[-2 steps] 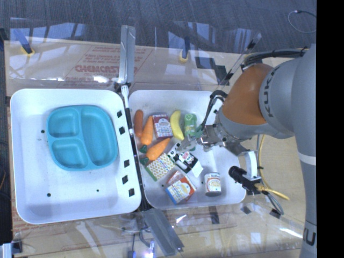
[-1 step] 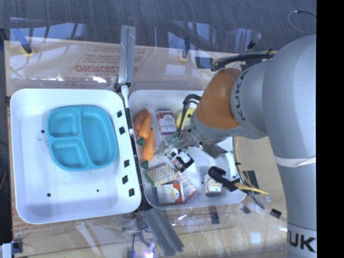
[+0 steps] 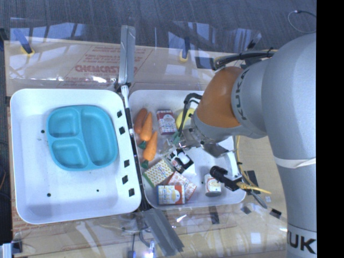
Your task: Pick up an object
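grey arm with its orange band (image 3: 217, 98) fills our right side, and under it our two-finger gripper (image 3: 180, 157) hangs low in the right white bin (image 3: 161, 97); we cannot tell how it stands. our likeliest pick, the small black-and-white object (image 3: 183, 162), sits right beneath the tool, touching or nearly so. two orange carrots (image 3: 146, 133) lie just to its left, long axes running up-down, the patterned packet (image 3: 159, 171) just below-left

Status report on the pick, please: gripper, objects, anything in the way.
Gripper low in right white bin, fingers' state unreadable. Orange plastic carrots and small printed cartons lie loose around it. Blue divided tray in left bin.
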